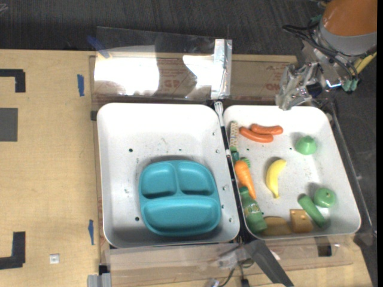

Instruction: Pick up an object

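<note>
The right bin [293, 184] holds several toy foods. An orange hot dog [260, 133] lies near its far edge, a green cap-shaped piece [306, 144] to the right of it, a yellow banana [274, 176] in the middle and a carrot [243, 176] along the left wall. A green apple [324, 197], a green cucumber [312, 211], a brown block [301, 220], a tan piece [275, 223] and a green bottle [255, 215] crowd the near edge. My gripper [289, 98] hangs over the bin's far rim, above and right of the hot dog, with nothing seen in it.
The left bin [119, 124] holds a teal divided plate [178, 197] toward its near side. A clear plastic sheet with a shiny strip [220, 67] lies behind the bins. The arm's orange band [350, 8] is at the top right.
</note>
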`<state>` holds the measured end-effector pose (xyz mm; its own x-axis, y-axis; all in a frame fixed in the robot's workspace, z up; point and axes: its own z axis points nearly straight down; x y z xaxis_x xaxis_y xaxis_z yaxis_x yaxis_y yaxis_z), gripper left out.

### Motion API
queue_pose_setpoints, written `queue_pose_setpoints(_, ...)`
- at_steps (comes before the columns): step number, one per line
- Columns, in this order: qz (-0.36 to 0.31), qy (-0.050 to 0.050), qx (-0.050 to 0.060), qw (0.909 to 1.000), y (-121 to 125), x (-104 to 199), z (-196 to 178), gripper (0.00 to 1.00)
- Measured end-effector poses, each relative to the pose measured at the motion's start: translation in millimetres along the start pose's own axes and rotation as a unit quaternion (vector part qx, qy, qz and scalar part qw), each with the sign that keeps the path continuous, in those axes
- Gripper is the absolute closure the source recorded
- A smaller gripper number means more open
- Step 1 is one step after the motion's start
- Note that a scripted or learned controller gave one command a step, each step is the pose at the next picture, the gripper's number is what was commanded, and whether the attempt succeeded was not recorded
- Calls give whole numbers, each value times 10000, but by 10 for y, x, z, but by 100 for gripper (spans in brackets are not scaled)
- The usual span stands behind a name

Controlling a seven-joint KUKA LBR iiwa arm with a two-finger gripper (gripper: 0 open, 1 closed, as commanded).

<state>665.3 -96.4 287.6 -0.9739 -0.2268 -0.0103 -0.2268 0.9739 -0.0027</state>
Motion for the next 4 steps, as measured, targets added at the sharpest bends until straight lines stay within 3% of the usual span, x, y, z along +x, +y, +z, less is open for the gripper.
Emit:
queue_pose_setpoints(1,15,56,-34,10000,358,-89,726,100)
queue_pose_setpoints(2,19,-37,-8,10000,348,-126,547,100)
queue_pose_setpoints(3,13,-22,4,10000,362,-120,81,100)
queue_pose_setpoints(4,-241,42,-15,9997,277,-77,532,100)
